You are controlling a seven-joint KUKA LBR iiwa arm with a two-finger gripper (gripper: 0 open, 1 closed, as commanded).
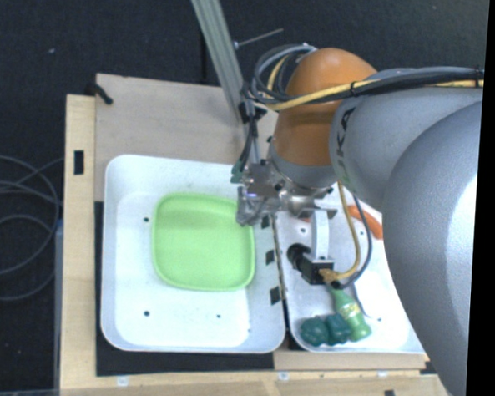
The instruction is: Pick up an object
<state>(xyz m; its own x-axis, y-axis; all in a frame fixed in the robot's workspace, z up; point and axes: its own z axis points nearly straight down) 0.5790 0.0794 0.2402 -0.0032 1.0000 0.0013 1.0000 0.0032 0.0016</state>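
A green plate lies flat in the left bin, its upper right corner just under the gripper at that bin's right edge. Whether the fingers are open or closed cannot be told. A green toy rests near the right bin's lower edge.

I work in a robotics lab: a plywood bench carries two white bins, loose black cables trail over dark flooring, and an aluminium rail stands behind.
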